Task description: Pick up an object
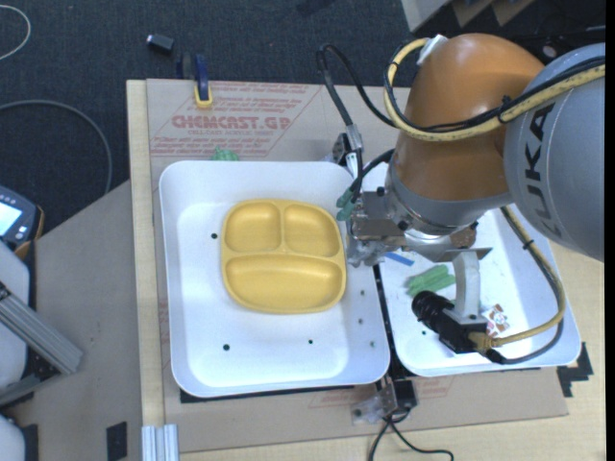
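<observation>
One glossy yellow plate (283,255) — rounded, three-sectioned — lies in a white bin (192,257).

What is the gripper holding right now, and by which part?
Cannot be told: the arm hides the tip of the gripper over the right bin. A green thing lies in that bin.
</observation>
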Motion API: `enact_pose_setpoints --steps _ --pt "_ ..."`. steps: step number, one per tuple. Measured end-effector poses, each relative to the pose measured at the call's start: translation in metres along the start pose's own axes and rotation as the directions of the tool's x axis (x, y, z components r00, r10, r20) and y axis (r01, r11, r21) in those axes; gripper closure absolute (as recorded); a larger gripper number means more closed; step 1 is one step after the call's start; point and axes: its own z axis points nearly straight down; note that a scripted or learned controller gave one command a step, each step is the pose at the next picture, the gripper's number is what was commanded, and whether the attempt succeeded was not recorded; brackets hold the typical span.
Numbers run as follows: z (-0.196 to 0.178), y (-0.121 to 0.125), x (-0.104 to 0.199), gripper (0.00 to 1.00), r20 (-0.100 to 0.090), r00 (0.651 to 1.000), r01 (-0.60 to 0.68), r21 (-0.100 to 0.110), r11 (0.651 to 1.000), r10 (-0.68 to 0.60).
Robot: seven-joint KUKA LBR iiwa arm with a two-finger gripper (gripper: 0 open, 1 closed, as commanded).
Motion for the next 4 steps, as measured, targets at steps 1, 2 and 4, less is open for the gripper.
enact_pose_setpoints --steps 1,2,4 --pt "-0.001 0.000 0.000 0.00 0.000 1.000 0.000 -0.002 1.000 0.000" --pt "-0.010 0.000 0.000 1.00 0.000 1.000 0.001 -0.003 1.000 -0.001" --pt "-0.020 0.001 0.001 1.00 0.000 1.000 0.001 -0.005 1.000 -0.001"
